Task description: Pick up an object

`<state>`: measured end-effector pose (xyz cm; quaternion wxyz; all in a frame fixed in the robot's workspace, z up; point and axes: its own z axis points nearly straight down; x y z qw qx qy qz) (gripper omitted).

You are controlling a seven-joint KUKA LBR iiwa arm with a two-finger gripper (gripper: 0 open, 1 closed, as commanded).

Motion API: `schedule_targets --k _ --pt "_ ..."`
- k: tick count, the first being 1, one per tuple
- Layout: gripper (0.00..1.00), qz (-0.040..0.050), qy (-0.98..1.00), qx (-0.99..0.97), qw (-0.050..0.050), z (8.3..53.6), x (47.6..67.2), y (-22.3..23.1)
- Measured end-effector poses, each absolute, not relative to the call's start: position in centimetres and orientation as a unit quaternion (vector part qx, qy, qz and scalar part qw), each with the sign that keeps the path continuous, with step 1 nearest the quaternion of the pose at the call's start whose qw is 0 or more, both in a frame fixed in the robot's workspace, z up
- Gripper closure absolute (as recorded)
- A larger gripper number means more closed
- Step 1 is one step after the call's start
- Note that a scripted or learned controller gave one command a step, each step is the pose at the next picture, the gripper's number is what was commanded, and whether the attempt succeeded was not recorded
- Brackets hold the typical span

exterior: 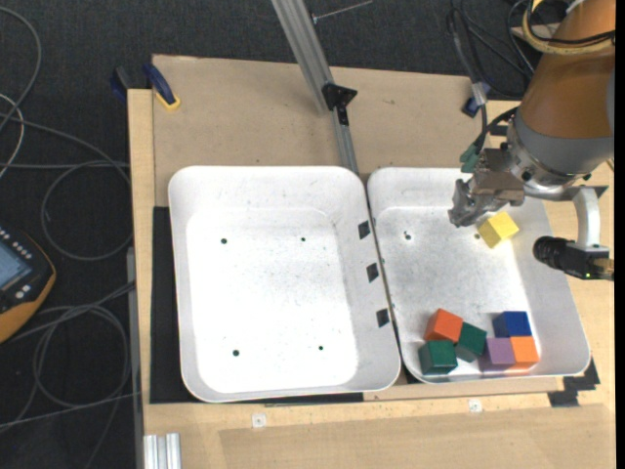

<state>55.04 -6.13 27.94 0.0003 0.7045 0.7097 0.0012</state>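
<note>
My gripper (473,209) hangs over the upper part of the right bin (430,179), on the grey and orange arm that reaches in from the right. A yellow block (499,229) shows just below and to the right of the gripper, right beside it. Whether the block is gripped or lies on the bin floor, I cannot make out. Near the bin's front edge sits a cluster of blocks: an orange one (447,324), a green one (473,340), a dark green one (438,358), a blue one (512,322), a purple one (500,352) and another orange one (524,350).
The left bin (181,198) lies beside the right one, with black clips (371,272) along the shared rim. A slanted metal rail (312,57) crosses the back of the bench. Cables and a black fitting (566,254) hang at the arm's right.
</note>
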Motion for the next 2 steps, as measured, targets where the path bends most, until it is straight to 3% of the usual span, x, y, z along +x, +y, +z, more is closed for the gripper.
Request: schedule_targets --k 2 --pt "1.0 0.0015 0.709 0.705 0.0 27.0 59.4 3.0"
